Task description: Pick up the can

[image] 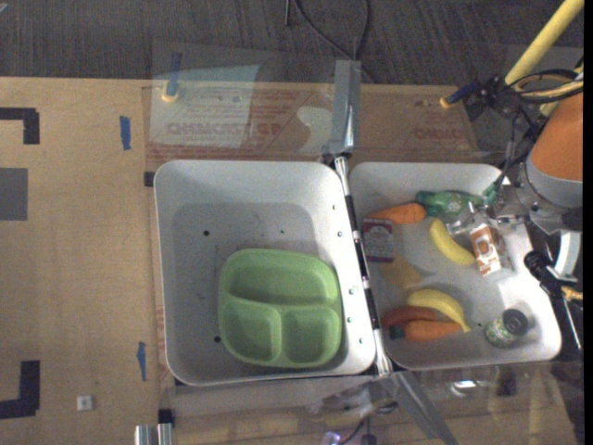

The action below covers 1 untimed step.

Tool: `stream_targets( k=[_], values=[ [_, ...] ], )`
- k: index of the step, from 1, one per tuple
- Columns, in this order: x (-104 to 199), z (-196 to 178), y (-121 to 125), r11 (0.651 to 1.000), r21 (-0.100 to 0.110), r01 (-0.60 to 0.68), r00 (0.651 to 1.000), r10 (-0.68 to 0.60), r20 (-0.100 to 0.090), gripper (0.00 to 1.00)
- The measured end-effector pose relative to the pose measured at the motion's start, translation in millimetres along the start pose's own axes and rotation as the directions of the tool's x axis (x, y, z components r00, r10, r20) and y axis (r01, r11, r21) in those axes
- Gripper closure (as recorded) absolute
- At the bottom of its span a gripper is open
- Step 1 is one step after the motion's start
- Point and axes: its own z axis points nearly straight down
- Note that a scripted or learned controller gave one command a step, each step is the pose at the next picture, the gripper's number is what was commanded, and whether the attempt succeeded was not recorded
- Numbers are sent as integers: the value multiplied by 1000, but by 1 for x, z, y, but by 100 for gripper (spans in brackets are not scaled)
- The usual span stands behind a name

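Red lettering on the clear panel (pixel 218 119) shows mirrored and blurred, unreadable.

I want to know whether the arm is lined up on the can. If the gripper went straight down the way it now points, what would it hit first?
Probably the orange-and-white packet, not the can. The gripper sits above the bin's upper part, near the green bottle; depth is unclear.

right bin (pixel 371 176): top-left corner free | can (pixel 507 327): bottom-right corner, walls close, open from above | bananas (pixel 440 306), carrots (pixel 422 325) crowd the middle
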Motion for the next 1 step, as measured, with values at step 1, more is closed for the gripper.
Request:
stream_targets(
  k=[1],
  values=[
    [0, 30, -41, 1000, 22, -2, 1000, 3, -20, 0]
  ],
)
